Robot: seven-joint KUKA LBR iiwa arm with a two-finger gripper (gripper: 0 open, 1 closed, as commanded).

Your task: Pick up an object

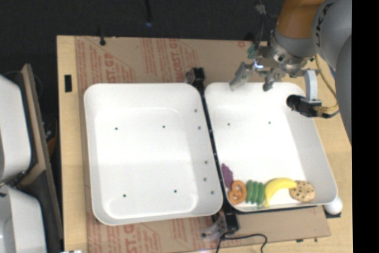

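Several small toy foods lie along the near edge of the right bin [269, 127]: a purple piece [227, 173], a pretzel [237, 191], a green piece [255, 192], a yellow banana [279, 186] and a chocolate-chip cookie [304, 190]. My gripper [253, 80] hangs over the far edge of the right bin, well away from the foods. Its two fingers stand spread apart and hold nothing.
The left bin [145, 151] sits beside the right one on a cardboard sheet [142, 59]. A black clip [195, 76] sits at the far end of the seam between the bins. White objects stand at the far left [12, 127].
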